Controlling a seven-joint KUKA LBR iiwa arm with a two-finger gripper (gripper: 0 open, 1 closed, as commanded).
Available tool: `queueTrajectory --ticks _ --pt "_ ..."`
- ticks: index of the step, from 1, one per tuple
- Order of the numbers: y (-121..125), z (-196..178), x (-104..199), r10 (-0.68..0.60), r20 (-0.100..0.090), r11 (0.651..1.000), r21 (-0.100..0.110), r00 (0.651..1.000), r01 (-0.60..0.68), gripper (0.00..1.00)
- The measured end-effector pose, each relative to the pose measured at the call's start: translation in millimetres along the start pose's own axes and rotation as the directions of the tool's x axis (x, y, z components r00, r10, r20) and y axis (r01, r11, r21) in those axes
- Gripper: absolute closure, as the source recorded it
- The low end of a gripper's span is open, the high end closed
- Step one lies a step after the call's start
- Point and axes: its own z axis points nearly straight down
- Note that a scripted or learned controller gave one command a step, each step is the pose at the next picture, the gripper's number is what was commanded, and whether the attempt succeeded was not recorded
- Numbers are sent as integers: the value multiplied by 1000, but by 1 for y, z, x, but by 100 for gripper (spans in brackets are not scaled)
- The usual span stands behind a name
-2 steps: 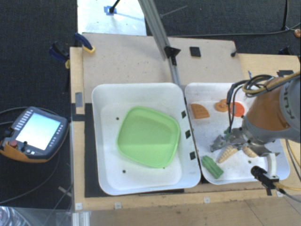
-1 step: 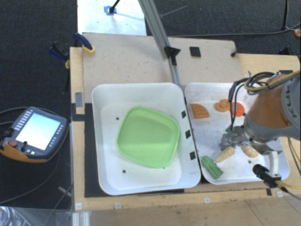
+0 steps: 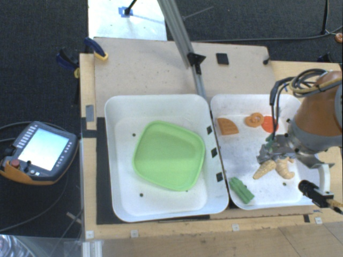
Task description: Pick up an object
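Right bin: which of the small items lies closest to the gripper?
The pale tan piece, directly beneath the gripper. The orange wedge, orange ring and green block lie farther off.

Bins (image 3: 115, 197) white. Plate (image 3: 169, 155) pale green. Block (image 3: 241, 190) darker green. Wedge (image 3: 227, 126) and ring (image 3: 254, 120) orange — neighbouring piece (image 3: 268, 123) red. Arm (image 3: 320, 119) grey, orange-banded.
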Motion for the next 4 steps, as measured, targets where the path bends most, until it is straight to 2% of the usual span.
queueTrajectory --ticks 2,3,4 --pt "6 -84 2 0 0 1000 0 1000 0 100" --pt "35 -73 45 -3 -1 1000 3 1000 3 100" --pt "53 -81 90 -4 -2 1000 2 1000 4 100"
